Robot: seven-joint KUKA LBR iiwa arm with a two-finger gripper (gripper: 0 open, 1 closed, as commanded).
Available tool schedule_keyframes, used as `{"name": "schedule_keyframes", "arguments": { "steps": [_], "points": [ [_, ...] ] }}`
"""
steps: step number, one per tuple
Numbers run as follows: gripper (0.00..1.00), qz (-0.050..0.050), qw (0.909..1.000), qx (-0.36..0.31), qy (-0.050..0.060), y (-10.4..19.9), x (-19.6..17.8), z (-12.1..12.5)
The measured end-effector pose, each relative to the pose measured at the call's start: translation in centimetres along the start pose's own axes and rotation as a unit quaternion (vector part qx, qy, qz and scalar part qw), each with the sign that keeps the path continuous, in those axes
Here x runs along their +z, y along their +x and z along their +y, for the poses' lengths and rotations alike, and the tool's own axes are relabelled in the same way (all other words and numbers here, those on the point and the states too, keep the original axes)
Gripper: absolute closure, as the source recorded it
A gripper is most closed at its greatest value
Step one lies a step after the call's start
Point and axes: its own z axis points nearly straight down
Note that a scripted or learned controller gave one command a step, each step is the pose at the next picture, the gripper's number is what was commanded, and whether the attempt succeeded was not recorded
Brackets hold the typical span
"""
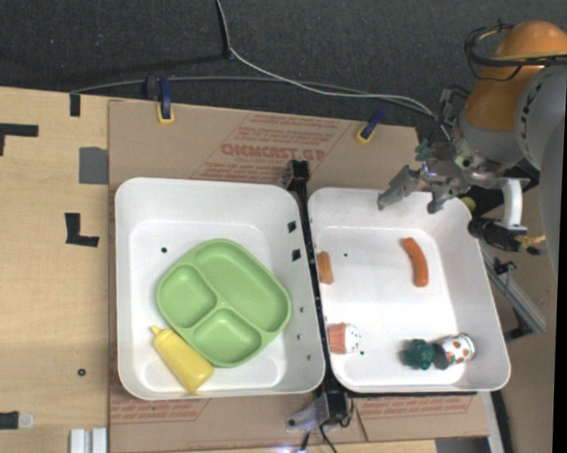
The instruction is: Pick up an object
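In the right-hand bin we see an orange sausage (415,261) lying flat near its middle and a smaller one (325,267) by the left wall. Along the near edge sit a dark green lump (417,353), perhaps broccoli, and two white-and-red pieces (457,349) (344,339).

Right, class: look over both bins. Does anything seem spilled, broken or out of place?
Nothing stands out. The green divided plate lies flat in the left bin beside a yellow bottle on its side. Small toys, including an orange sausage, lie loose in the right bin.

I see smooth, glossy plastic on the green divided plate (224,303); beneath its white bin (134,214), matt brown cardboard (259,145).
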Motion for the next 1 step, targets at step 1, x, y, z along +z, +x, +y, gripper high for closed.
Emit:
{"name": "schedule_keyframes", "arguments": {
  "steps": [1],
  "points": [
    [0.00, -0.001, 1.0000, -0.002, -0.007, 0.04, -0.91, 0.30]
  ]
}}
